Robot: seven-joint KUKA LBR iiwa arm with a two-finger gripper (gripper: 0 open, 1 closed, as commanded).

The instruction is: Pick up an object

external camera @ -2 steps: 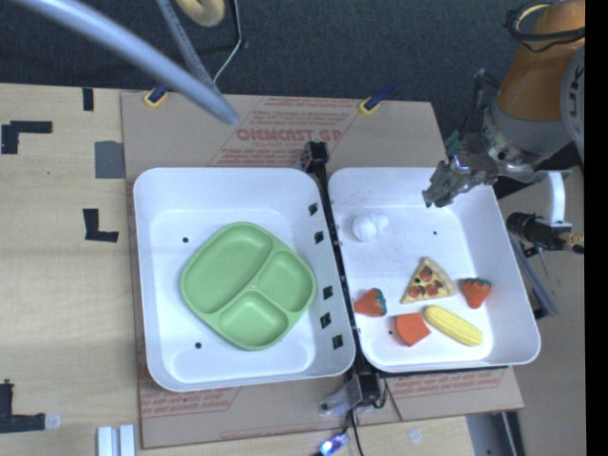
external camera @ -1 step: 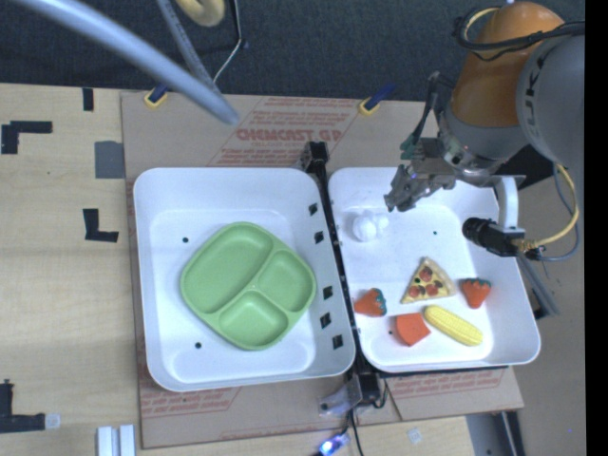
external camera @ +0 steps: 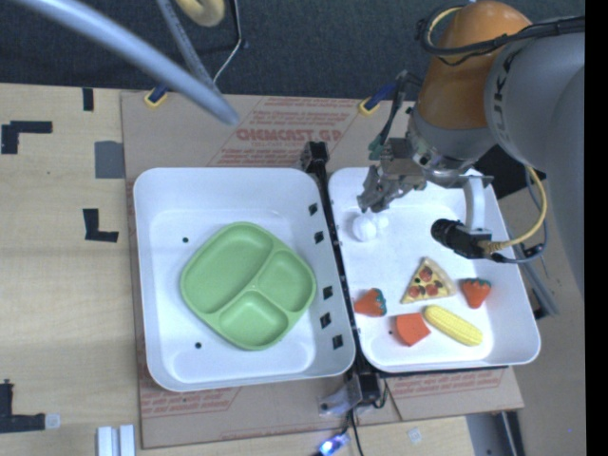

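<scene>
My gripper (external camera: 372,200) hangs over the back left corner of the right bin (external camera: 503,350), just above a small white object (external camera: 365,226) lying on the bin floor. Nothing is seen between its fingers. Toward the bin's front lie a pizza slice toy (external camera: 427,281), a yellow corn cob (external camera: 452,325), an orange-red chunk (external camera: 410,329), a strawberry-like red piece (external camera: 370,302) and another red piece (external camera: 477,292).
The left bin (external camera: 161,207) holds a green divided plate (external camera: 249,284). A black-clipped divider (external camera: 328,255) separates the two bins. The grey arm with its orange band (external camera: 475,55) comes in from the upper right.
</scene>
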